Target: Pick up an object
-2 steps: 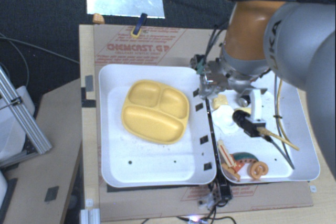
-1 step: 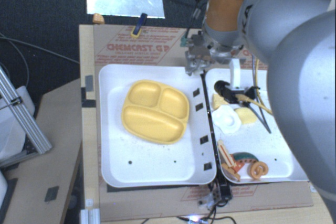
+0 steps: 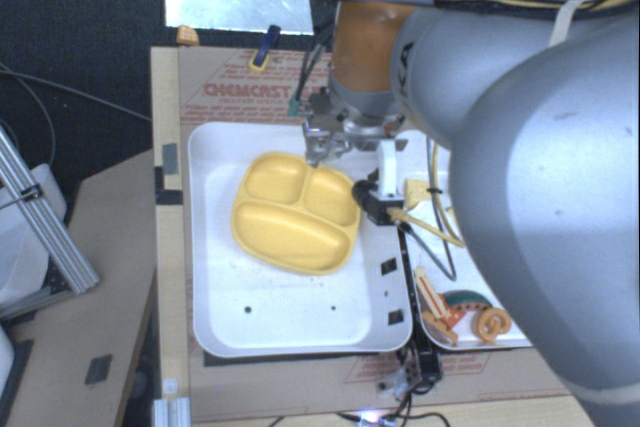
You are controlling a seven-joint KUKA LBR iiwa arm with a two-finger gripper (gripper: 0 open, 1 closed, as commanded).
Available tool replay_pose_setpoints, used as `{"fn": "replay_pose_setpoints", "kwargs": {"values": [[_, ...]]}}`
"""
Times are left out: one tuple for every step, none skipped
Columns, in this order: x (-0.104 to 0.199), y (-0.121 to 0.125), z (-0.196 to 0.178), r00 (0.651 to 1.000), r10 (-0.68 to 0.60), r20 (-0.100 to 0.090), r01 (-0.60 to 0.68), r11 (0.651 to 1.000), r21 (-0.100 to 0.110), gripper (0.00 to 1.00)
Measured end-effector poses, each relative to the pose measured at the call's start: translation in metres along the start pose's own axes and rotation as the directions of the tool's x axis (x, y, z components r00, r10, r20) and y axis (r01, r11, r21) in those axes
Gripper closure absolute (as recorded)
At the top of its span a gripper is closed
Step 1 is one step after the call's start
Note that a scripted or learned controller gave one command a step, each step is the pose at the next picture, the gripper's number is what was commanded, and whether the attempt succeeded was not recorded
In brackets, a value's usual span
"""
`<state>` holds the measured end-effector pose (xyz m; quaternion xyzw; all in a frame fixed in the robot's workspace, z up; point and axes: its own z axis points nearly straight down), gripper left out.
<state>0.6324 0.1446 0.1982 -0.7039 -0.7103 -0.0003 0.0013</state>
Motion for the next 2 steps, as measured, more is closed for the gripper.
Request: {"fn": "replay_pose_setpoints", "kwargs": {"values": [[-0.032, -0.004, 0.116, 1.000, 0.011, 0.003, -0.011, 1.000, -0.006, 1.00], [0.012, -0.073, 0.013, 1.000, 0.001, -0.002, -0.001, 1.000, -0.004, 1.00]]}}
